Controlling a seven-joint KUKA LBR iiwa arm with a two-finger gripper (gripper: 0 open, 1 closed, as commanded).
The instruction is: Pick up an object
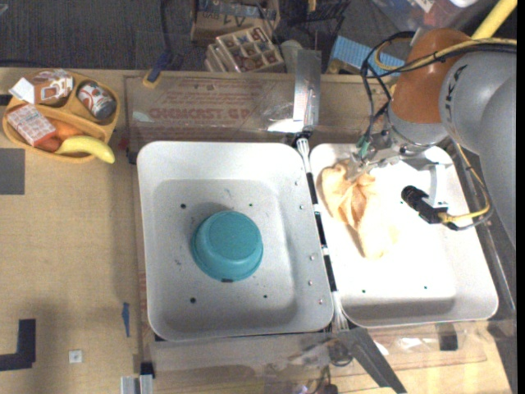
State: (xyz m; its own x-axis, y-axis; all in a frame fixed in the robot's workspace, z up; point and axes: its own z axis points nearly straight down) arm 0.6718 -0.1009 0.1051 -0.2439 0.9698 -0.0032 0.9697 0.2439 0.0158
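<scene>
A crumpled cream and orange cloth (361,212) lies in the left half of the right white bin (443,294). Its folds gather upward to a peak at its far end. My gripper (362,161) sits right at that peak, shut on the cloth's top edge, with the grey arm and its orange band (431,56) above it. A teal bowl (229,244) rests upside down in the middle of the left white bin (164,187), well away from the gripper.
A black cable fitting (420,202) hangs off the wrist over the right bin. A yellow tray (16,121) with a banana (89,147) and food items sits at the far left. Clear plastic wrap (279,109) lies behind the bins.
</scene>
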